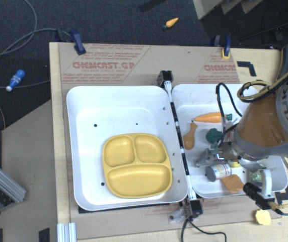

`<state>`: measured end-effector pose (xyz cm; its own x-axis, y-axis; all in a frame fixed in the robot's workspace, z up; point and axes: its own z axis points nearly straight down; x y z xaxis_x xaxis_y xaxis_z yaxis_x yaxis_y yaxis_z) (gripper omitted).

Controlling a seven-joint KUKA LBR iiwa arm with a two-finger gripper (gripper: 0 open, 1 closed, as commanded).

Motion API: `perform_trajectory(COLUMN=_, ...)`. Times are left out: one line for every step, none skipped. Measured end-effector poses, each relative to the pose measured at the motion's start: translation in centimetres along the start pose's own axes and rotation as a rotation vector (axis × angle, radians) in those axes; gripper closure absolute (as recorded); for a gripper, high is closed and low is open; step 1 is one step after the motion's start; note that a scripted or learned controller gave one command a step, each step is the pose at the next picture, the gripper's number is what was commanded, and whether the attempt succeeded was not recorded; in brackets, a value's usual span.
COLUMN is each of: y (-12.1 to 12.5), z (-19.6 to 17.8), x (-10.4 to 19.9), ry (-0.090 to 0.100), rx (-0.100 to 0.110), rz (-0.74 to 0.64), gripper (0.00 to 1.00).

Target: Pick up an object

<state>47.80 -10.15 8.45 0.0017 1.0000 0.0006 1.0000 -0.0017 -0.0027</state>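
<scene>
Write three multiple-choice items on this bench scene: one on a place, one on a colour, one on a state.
1. Where does the divided plate lie?
A. left bin
B. right bin
C. floor

2. What colour is that plate?
A. blue
B. yellow
C. red

3. How does the carrot lie in the right bin?
A. standing on end
B. hanging over the rim
C. flat on the bin floor

Key: 1 A, it rests inside the left bin; 2 B, all three compartments are yellow; 3 C, it lies flat near the far wall, up-frame of the end effector.
</scene>
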Motion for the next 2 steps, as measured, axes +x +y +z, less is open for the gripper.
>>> perform_trajectory(y=8.74, z=-0.10, x=-3.54, ry=-0.005, rx=-0.011, rz=-0.004, gripper=0.00)
perform_trajectory(y=8.38, z=-1.06, x=-3.38, ry=-0.002, rx=-0.005, rz=-0.002, gripper=1.00)
